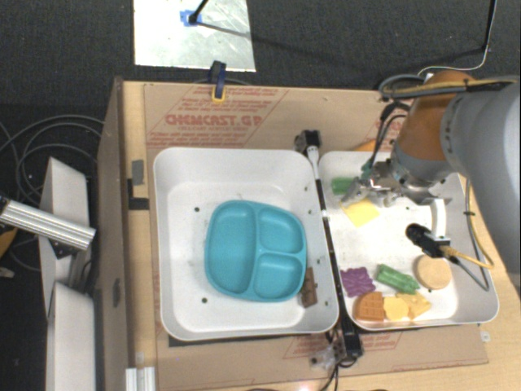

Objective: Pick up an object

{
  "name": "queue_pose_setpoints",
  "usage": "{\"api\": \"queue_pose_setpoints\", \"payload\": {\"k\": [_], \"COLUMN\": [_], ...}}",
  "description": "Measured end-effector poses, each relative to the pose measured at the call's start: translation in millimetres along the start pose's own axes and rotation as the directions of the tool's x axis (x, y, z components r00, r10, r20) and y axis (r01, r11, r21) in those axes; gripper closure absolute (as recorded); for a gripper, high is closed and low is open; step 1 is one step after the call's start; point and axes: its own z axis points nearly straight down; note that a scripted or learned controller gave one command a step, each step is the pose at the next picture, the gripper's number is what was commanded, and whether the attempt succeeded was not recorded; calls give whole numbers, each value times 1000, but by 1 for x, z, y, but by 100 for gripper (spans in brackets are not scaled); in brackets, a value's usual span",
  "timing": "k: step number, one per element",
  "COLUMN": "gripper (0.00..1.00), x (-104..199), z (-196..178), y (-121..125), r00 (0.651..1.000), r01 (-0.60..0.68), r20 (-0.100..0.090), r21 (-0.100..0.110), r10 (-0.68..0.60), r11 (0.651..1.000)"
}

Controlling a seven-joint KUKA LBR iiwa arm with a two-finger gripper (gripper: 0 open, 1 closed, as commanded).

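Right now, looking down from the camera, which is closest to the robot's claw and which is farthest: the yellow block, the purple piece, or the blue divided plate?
Measured from the gripper over the right bin:
1. Yellow block, just below the gripper in the right bin.
2. Purple piece, lower in the same bin, near its front.
3. Blue divided plate, across in the left bin.

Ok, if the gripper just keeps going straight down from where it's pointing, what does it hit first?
Most likely the yellow block, lying just under the gripper in the right bin; the green piece sits close beside it. Depth is hard to judge from this slant.
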Motion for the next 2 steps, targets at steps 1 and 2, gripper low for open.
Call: {"api": "queue_pose_setpoints", "payload": {"k": [1,2], "gripper": [0,0], "x": [12,-9], "z": [7,5], "y": [-23,46], "r00": [1000,1000], "r01": [-5,-1], "r20": [-1,0], "r21": [11,5], "r10": [6,1], "r11": [1000,1000]}}
